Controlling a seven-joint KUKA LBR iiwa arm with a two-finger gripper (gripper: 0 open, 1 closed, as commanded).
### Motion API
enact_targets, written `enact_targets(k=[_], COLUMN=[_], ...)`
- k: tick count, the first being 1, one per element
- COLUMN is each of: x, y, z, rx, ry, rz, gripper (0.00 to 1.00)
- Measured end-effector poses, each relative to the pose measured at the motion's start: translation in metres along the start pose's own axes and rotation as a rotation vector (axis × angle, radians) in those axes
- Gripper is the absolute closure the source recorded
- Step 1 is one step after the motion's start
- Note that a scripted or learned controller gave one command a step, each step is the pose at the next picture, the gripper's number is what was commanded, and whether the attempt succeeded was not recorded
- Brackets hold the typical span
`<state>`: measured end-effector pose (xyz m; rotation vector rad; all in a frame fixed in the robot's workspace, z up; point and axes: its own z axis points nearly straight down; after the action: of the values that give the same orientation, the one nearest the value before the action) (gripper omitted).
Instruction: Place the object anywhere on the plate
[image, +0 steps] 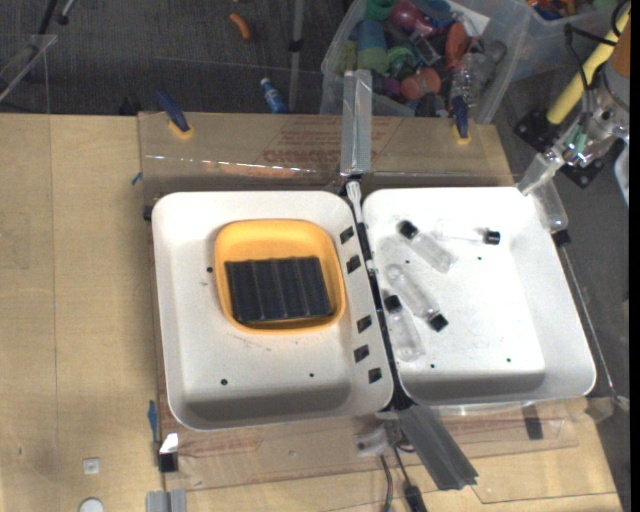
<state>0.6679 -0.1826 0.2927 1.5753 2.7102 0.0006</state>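
Note:
A yellow-orange plate (276, 238) with rounded corners lies in the left bin (185, 300). On it rests a black, ridged rectangular object (278, 289), covering most of the plate's lower half. My gripper (572, 150) hovers at the upper right, past the far right corner of the right bin (520, 300), well away from the plate and the black object. Nothing is visibly held in it.
Several clear tubes with black caps (424, 243) lie scattered in the left part of the right bin. A divider with black tabs (362, 290) runs between the bins. A box of colourful toys (420, 40) stands behind the bench.

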Motion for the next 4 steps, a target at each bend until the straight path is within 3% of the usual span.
enact_targets(k=[1, 3, 4], x=[-0.029, -0.032, -0.031], y=[-0.016, -0.022, -0.024], z=[-0.048, -0.144, -0.144], rx=[-0.001, -0.002, 0.0], ry=[-0.001, -0.001, 0.002], rz=[-0.192, -0.407, -0.429], gripper=[1.0, 1.0, 1.0])
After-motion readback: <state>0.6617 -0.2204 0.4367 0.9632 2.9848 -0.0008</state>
